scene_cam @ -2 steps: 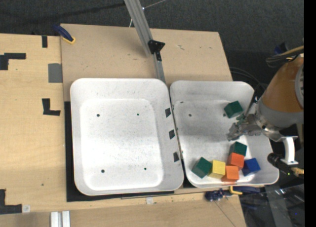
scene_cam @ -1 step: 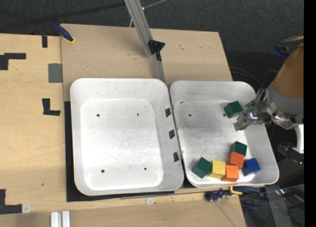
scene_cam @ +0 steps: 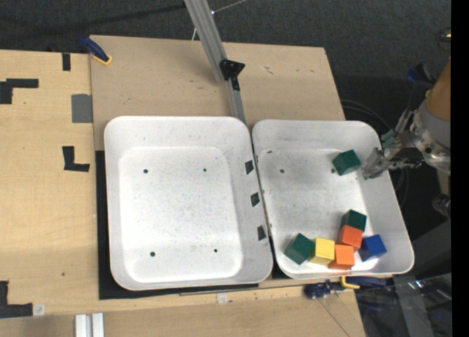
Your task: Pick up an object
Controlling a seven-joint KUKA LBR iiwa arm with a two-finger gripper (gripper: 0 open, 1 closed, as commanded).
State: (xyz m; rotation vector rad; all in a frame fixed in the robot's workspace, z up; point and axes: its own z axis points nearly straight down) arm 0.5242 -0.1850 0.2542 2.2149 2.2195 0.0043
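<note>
Seen from above the bench: my pincer (scene_cam: 375, 164) hangs over the right rim of the right bin (scene_cam: 308, 134), just beside a lone green block (scene_cam: 346, 161) lying apart from the others in the bin's upper half; whether the pincer is open or closed I cannot tell, as the tips are blurred against the rim, and nothing shows between them. The green block looks like my nearest candidate, and I judge the step in hand to be the approach to it. To do it well I would centre over the block, square my fingers to two of its flat faces, since it sits turned a little on the bin floor, and come straight down so that neither tip lands on its top. The bin's right wall stands close to the block on my side, so the finger nearer the rim has little room; the side toward the bin's middle is open floor. The rest of the blocks, namely a second green block (scene_cam: 299, 248), a yellow one (scene_cam: 325, 248), two orange (scene_cam: 347, 245), a dark green (scene_cam: 355, 219) and a blue (scene_cam: 374, 245), crowd the lower right corner, touching or nearly so, and would be harder to straddle. The left bin (scene_cam: 121, 134) offers broad room for a set-down.
</note>
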